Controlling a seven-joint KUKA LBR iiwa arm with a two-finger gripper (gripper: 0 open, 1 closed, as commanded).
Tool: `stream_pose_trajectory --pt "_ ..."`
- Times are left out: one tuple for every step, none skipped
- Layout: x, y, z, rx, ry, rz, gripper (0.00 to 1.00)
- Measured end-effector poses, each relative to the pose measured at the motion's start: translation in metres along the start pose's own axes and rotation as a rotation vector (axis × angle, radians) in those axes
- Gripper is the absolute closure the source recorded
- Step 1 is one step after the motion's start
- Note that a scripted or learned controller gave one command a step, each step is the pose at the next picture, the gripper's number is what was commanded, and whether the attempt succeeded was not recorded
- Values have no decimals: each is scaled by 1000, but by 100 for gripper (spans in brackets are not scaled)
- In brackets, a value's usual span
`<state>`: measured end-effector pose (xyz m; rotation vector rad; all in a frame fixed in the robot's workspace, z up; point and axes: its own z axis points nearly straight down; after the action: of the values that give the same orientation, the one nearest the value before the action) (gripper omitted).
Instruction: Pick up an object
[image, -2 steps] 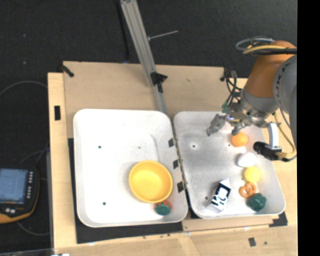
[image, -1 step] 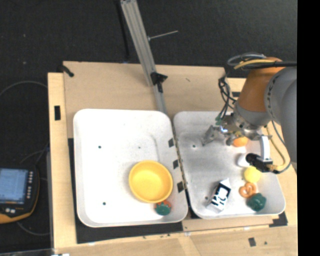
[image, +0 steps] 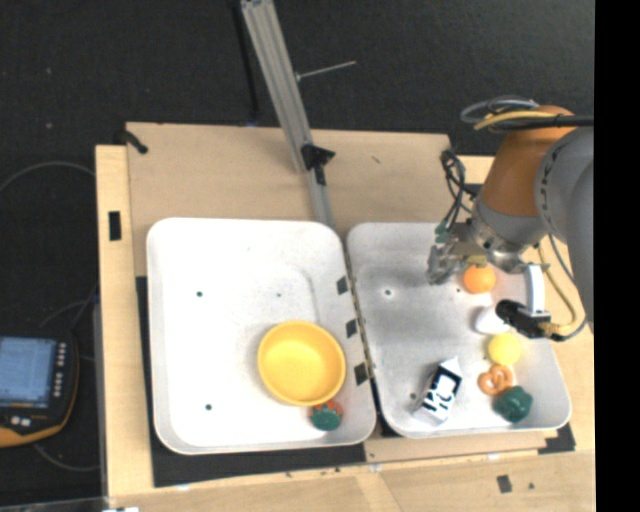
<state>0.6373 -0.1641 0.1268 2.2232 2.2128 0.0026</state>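
- While I watched, my gripper (image: 447, 258) hung over the right bin (image: 400, 320); its opening I couldn't tell.
- Just beside it sat the orange ball (image: 479, 279), in the bin's far right part.
- I judged centring over it before descending wisest.
- Round, it had no long axis.

The grey arm (image: 565, 190) reaches in from the right, its orange band (image: 520, 175) sitting above the wrist. The wrist bends downward and leftward, and the end effector (image: 445, 262) hangs low, pointing down. Cables loop alongside the wrist.
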Motion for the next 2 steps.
stream_pose_trajectory --pt "2 -7 -58 -2 1 0 100" --pt "0 -6 -113 -3 0 -7 100"
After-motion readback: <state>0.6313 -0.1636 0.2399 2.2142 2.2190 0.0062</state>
